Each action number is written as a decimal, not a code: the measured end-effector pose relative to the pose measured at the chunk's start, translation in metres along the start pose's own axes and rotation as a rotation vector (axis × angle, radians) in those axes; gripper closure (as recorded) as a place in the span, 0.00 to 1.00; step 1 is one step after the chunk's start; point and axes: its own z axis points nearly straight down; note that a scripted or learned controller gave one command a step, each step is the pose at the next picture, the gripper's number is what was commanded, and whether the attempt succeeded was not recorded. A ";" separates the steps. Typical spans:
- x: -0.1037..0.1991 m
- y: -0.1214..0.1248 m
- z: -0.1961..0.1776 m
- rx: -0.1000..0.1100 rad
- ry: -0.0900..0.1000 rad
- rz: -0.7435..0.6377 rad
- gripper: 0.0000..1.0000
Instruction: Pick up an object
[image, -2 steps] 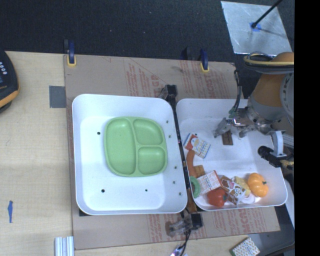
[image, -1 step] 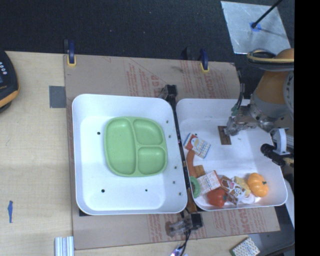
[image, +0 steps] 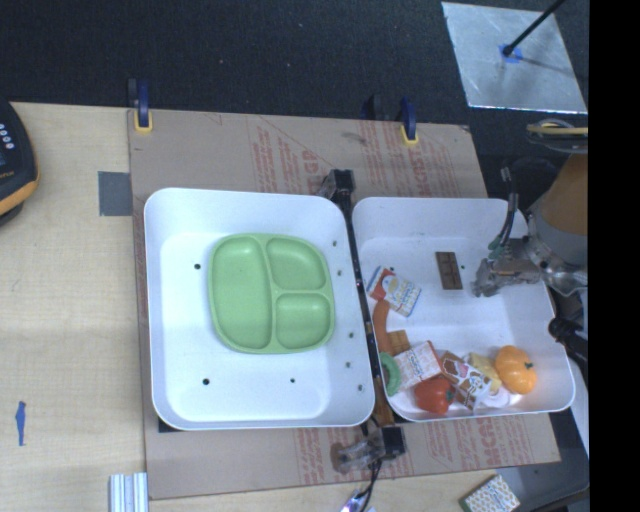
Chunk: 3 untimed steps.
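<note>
My gripper (image: 492, 280) hangs over the right part of the right bin (image: 420, 215), on the grey arm that comes in from the right. Just left of it a small brown block (image: 449, 270) lies on the bin floor, apart from the gripper. Further left is a white snack packet (image: 395, 292). Along the bin's near edge lie an orange fruit (image: 516, 369), a yellow piece (image: 486, 366), a red tomato (image: 432, 397), a red-and-white packet (image: 419, 362) and a green item (image: 389, 376). Nothing shows in the gripper's grasp.
The left bin (image: 165, 300) holds a light green divided plate (image: 270, 292). Both bins sit on a cardboard sheet (image: 250, 150) clamped at the far edge. A brown strip (image: 384, 330) lies along the right bin's left wall.
</note>
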 end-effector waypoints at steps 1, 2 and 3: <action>0.001 0.002 0.001 -0.003 0.000 -0.002 0.00; 0.013 0.061 0.027 -0.007 0.000 -0.005 0.00; 0.032 0.043 -0.001 -0.003 0.001 -0.005 0.00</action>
